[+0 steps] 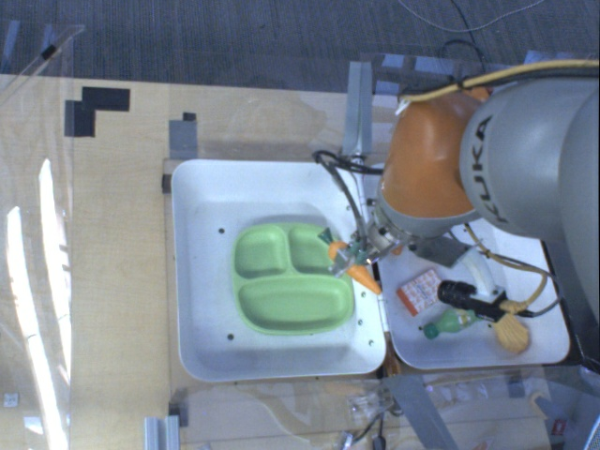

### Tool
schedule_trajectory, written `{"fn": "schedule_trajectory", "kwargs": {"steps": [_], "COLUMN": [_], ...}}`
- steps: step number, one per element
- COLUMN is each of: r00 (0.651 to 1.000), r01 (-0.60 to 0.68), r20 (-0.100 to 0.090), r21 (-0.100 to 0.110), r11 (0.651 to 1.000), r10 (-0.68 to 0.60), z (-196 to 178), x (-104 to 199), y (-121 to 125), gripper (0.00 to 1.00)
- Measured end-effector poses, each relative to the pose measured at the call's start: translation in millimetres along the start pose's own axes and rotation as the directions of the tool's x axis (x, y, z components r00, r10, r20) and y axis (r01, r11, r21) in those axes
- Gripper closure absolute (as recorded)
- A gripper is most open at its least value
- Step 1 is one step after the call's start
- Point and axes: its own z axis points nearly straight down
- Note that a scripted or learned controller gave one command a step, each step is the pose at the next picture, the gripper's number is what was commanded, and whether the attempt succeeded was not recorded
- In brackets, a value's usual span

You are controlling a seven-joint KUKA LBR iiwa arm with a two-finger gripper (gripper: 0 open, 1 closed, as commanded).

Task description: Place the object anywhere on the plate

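The gripper (354, 254) is seen at the right edge of the green plate (281, 284) in the left bin (202, 251). An orange carrot-like object (360, 276) is pinched between its fingers, just beside the plate's rim.

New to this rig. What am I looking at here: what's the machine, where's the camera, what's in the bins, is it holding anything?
One camera, fixed above the bench, looks down at a slant. The grey and orange machine is a KUKA arm reaching in from the right. Its gripper is at the right edge of a green divided plate, which lies in the left bin. An orange object sits right at the gripper; whether it is gripped is unclear. The right bin holds a red packet, a green bottle and a tan lump.
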Motion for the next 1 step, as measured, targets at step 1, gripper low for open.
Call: {"fn": "schedule_trajectory", "kwargs": {"steps": [1], "r00": [1.000], "r01": [-0.001], "r20": [0.000], "r21": [0.000], "r11": [1.000], "r10": [0.001], "z": [-0.1], "x": [-0.4], "y": [-0.2], "gripper": [0.00]}}
